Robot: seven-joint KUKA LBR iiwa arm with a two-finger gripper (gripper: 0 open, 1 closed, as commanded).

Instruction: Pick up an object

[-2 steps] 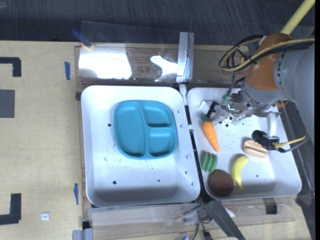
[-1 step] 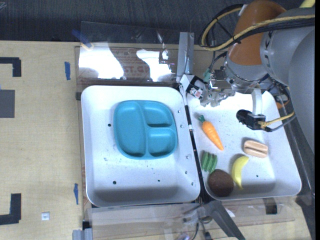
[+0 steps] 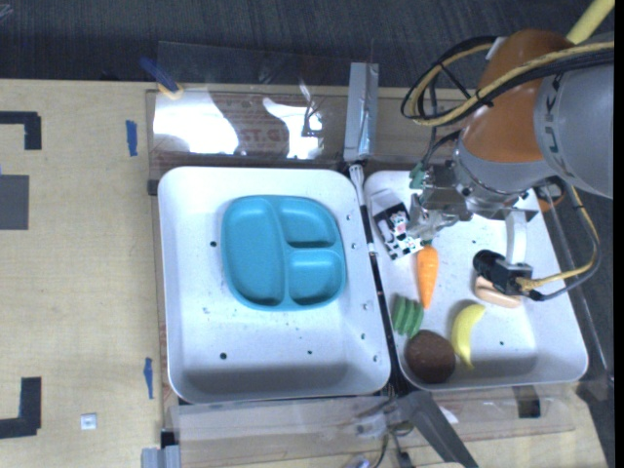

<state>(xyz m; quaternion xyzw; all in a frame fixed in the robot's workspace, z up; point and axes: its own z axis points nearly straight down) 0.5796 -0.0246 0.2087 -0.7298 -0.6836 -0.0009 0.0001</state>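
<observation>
In the right bin (image 3: 556,344) an orange carrot (image 3: 427,274) lies upright in the picture, its top end just below my gripper (image 3: 404,236). The gripper hangs low over the bin's far left corner, under the grey wrist with its orange band (image 3: 512,139). Nothing shows between the gripper and the carrot. Nearer the front lie a green vegetable piece (image 3: 407,315), a dark brown round thing (image 3: 430,355) and a yellow banana (image 3: 467,331).
The left bin (image 3: 195,349) holds a blue divided plate (image 3: 284,251) in its middle. A raised rim (image 3: 372,261) separates the two bins. A clear panel (image 3: 253,125) stands behind the left bin. Cables loop above the wrist.
</observation>
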